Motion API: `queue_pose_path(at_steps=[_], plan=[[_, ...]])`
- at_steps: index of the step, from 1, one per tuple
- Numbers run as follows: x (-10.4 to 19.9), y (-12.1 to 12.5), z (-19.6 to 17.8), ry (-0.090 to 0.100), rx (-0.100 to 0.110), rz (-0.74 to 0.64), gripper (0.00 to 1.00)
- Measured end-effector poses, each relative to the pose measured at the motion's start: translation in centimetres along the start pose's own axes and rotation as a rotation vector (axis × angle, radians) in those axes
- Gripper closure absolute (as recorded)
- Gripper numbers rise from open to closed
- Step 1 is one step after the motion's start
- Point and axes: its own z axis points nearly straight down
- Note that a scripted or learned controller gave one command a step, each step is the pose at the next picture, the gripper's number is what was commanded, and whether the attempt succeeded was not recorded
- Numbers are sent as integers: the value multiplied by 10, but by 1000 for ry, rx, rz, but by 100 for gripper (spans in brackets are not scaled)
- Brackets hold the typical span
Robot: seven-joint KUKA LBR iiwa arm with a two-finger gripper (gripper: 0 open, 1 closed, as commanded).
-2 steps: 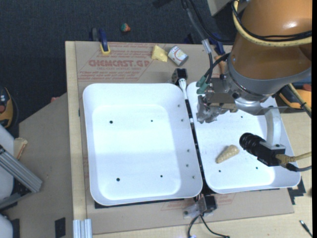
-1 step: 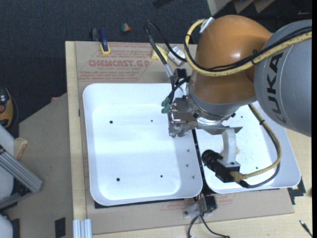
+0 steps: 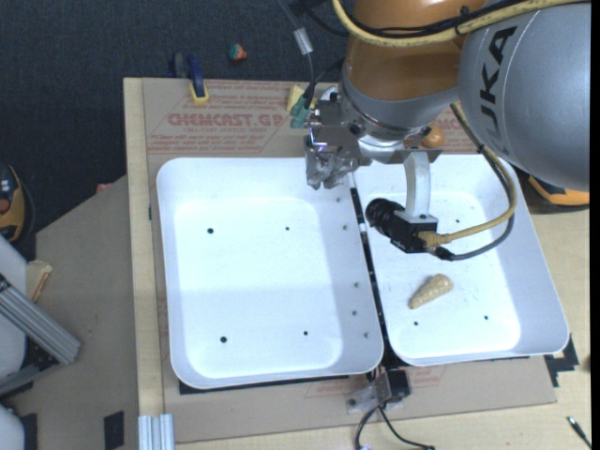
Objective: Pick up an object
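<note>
From above, two smooth, glossy white bins sit side by side on a brown board worktop (image 3: 225, 118). In the right bin (image 3: 525, 317), towards its near edge, lies a small tan cone-shaped object (image 3: 430, 292), tapered and matte. The metal gripper (image 3: 328, 167) hangs over the far rim where the bins meet; whether its jaws are released or clenched, I cannot tell.

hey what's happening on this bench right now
A grey and orange robot arm reaches in from the right and hangs over the far edge of two white bins. Its gripper sits near the back of the divide between them, over the left bin. The one loose thing in the bins is a small tan cone-shaped piece lying in the right bin, apart from the gripper. Nothing shows between the jaws, so no pickup has happened yet.
</note>
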Motion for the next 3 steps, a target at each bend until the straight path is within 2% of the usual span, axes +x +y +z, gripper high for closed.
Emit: queue_pose_path(at_steps=[1,2,3], plan=[[81,-24,105,-2,22,-6,100],[76,-20,88,0,9,4,100],[77,-20,77,0,7,5,100]])
